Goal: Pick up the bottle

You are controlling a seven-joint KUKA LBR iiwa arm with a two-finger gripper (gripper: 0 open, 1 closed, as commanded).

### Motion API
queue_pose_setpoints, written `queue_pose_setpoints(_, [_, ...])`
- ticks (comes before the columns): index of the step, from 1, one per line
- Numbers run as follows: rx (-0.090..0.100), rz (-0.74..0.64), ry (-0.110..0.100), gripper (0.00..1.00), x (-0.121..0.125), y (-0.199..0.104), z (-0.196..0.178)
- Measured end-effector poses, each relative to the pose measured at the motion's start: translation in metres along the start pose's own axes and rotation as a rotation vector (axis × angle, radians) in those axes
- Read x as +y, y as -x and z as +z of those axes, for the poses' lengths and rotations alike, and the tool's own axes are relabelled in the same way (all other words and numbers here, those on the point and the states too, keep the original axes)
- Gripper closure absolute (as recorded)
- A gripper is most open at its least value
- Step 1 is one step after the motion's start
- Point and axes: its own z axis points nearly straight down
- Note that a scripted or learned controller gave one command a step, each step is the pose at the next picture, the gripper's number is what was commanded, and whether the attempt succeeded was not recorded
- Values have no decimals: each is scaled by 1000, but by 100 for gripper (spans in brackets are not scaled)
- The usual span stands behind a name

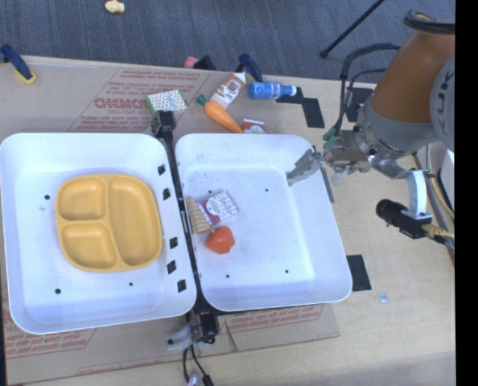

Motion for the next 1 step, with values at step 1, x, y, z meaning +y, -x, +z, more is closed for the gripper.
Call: queue_pose_setpoints(1, [1,-5,-2,100,0,0,-10])
